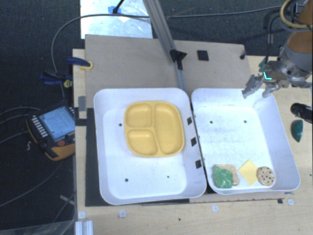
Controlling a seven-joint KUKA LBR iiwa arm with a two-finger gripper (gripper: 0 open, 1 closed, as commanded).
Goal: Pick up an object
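Observation:
Three toy food pieces lie in the near right corner of the right bin (234,131): a green leafy piece on toast (225,176), a yellow cheese slice (248,172) and a round cookie (265,176). My gripper (257,88) hangs over the right bin's far right rim, well away from those pieces. Its two fingers are spread apart and open, with nothing between them.
A yellow divided plate (153,129) sits in the left bin (142,185). A slanted metal rod (164,31) crosses the bench behind the bins. A teal object (297,130) lies outside the right bin's right wall. A handheld device (54,129) and cables lie far left.

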